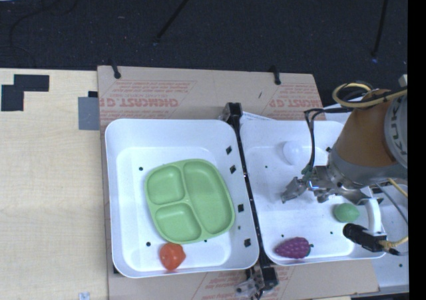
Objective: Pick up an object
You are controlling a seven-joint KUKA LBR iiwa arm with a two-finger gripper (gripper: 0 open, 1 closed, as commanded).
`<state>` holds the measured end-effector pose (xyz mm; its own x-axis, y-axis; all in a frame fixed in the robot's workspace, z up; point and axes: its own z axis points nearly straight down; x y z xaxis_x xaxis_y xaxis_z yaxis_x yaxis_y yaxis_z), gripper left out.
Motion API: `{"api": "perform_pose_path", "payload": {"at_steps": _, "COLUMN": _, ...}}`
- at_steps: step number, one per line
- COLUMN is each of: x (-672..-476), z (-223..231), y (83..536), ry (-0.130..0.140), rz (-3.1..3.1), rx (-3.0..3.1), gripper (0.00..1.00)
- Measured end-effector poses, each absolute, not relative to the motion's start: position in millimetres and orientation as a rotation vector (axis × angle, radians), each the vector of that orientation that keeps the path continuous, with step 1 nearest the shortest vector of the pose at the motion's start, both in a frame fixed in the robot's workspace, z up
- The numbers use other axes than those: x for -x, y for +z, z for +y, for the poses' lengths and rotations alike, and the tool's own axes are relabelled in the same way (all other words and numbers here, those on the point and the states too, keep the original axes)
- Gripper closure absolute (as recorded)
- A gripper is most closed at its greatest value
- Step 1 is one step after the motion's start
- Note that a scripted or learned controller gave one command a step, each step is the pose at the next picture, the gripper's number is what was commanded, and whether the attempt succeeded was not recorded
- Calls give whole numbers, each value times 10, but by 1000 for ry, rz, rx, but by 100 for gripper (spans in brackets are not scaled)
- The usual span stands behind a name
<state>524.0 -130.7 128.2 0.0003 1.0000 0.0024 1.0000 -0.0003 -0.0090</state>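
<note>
My gripper (291, 192) hangs low over the middle of the right bin (266, 239), pointing left from the grey and orange arm. A white egg-shaped object (293, 151) lies just behind it. A small green object (346, 212) sits to its right, close under the wrist. A purple bunch of grapes (293, 247) lies near the bin's front wall, in front of the gripper. The gripper's tip is over bare bin floor, apart from all three objects.
The left bin (126, 159) holds a green divided plate (190, 200) and a small red-orange object (172, 256) at its front. A black divider (243, 185) separates the bins. Cardboard lies under both bins, with the pale benchtop to the left.
</note>
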Motion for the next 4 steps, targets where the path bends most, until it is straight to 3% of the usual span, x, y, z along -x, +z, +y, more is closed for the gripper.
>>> {"api": "perform_pose_path", "payload": {"at_steps": 1, "x": -5238, "z": -1298, "y": 861, "ry": 2, "rz": -2218, "rx": 2221, "gripper": 0}}
{"api": "perform_pose_path", "payload": {"at_steps": 2, "x": -5245, "z": -1313, "y": 987, "ry": 0, "rz": -2212, "rx": 2228, "gripper": 100}}
{"api": "perform_pose_path", "payload": {"at_steps": 4, "x": -5214, "z": -1406, "y": 2225, "ry": -3, "rz": -2224, "rx": 2224, "gripper": 100}}
